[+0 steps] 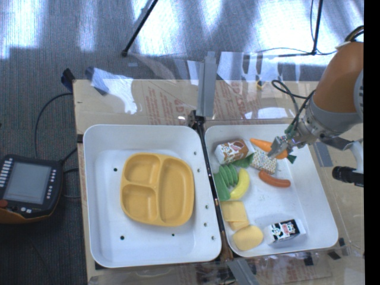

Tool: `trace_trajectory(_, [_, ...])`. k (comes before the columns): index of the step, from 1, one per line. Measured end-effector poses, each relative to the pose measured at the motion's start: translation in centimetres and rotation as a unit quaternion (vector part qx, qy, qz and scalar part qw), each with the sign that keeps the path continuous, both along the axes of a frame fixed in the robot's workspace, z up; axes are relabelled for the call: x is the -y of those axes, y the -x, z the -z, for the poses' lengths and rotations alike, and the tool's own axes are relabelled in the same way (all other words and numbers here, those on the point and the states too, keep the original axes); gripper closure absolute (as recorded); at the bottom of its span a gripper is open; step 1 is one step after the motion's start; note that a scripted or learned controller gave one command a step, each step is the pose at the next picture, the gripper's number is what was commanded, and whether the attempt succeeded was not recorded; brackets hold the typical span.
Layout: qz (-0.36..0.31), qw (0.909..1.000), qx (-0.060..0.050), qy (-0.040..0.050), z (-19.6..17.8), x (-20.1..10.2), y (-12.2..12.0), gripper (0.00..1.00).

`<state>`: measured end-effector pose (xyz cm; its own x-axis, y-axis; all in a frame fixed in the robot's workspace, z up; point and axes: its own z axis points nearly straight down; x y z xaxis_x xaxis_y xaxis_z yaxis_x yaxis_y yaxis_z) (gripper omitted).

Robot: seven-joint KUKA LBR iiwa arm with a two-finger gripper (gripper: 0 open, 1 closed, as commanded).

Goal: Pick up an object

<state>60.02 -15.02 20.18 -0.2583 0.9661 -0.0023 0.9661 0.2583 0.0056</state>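
My gripper [280, 149] hangs over the back of the right bin [314, 212], its tips just above an orange carrot [261, 143] and a white speckled piece [263, 161]. Nothing shows between the fingers. Close by lie a red sausage [274, 180], a brown and white carton [231, 151], a yellow banana [240, 184] and green pieces [225, 179]. Toward the front sit yellow cheese slices [235, 212], a pale yellow lump [247, 237] and a small black and white milk carton [286, 231].
The left bin [101, 159] holds a yellow divided plate [157, 189]. A clear upright panel [249, 88] stands behind the bins. A tripod leg [142, 19] and cables cross the floor beyond. A tablet pendant [27, 186] lies at far left.
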Motion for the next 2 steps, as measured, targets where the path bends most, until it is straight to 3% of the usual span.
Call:
trace_trajectory(1, [-0.082, 0.9966, -0.007, -0.0015, 5.8, 2.2, 5.6, 1.00])
trace_trajectory(2, [-0.005, 1.0000, -0.002, -0.0005, -3.2, -2.9, 1.4, 1.00])
